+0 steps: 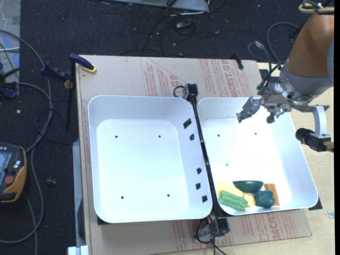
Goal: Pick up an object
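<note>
Arm over right bin, objects grouped at the near edge.

Gripper [258, 110]: above the far part of the right bin [297, 158], fingers [247, 111] spread apart, nothing between them. Contents of the right bin, near edge: dark green bowl-shaped object [248, 185]; ridged light green object [233, 200]; teal object [264, 198]; yellow flat piece [225, 188]; orange piece [272, 188], all clustered, well apart from the gripper. Left bin [101, 158] beside it on the surface [138, 73].

White bins [101, 142]; dark green bowl [248, 185], light green ridged piece [232, 200], teal lump [264, 198], yellow sheet [224, 188], orange block [271, 188]; tan board [143, 73], red lettering.
</note>
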Controlling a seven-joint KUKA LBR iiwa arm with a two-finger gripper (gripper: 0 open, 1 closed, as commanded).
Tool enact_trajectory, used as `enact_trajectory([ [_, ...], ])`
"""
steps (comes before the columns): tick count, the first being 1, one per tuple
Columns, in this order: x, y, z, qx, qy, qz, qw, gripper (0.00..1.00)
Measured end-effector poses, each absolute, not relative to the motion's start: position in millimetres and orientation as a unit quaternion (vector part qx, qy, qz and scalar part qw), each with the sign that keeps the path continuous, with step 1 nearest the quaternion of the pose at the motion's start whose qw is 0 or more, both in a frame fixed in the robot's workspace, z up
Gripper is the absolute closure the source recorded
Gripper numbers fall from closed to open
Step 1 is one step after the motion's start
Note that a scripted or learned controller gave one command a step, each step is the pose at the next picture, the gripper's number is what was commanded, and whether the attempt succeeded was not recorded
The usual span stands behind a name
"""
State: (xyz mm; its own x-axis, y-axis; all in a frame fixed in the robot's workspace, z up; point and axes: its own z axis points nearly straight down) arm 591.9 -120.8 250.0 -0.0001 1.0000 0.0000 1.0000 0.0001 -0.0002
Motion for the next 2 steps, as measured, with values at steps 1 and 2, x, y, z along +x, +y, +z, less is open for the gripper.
enact_trajectory([
  [1, 601.7, -148.7, 145.0, -0.727, -0.687, 0.0027, 0.003, 0.00],
  [2, 603.9, -147.8, 160.4, -0.726, -0.688, -0.0003, 0.000, 1.00],
])
